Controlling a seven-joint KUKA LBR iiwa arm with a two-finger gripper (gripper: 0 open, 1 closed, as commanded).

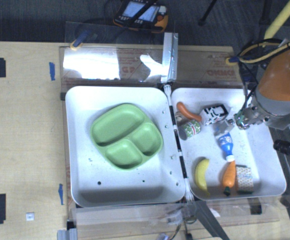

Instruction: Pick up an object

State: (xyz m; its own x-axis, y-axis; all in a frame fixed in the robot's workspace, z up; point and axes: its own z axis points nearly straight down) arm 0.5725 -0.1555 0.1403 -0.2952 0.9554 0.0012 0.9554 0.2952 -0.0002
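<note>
Objects: right bin (265,184) holds about seven small items, some overlapping
Plate: one green tray (126,135), left bin (79,149)
Hand (243,120): partly hidden; grip state unclear

bins (79,134): we note both plain white
divided plate (126,135): light green, unpatterned
banana (201,174): yellow
carrot (229,174): orange, dark tip
hot dog (189,112): orange-red
bottle (226,145): we see blue with a white cap
cow toy (215,113): black-and-white patches
can (190,129): green, speckled label
arm (280,81): grey, orange band
bench (24,134): pale wood, black marks, blue tape bits
</note>
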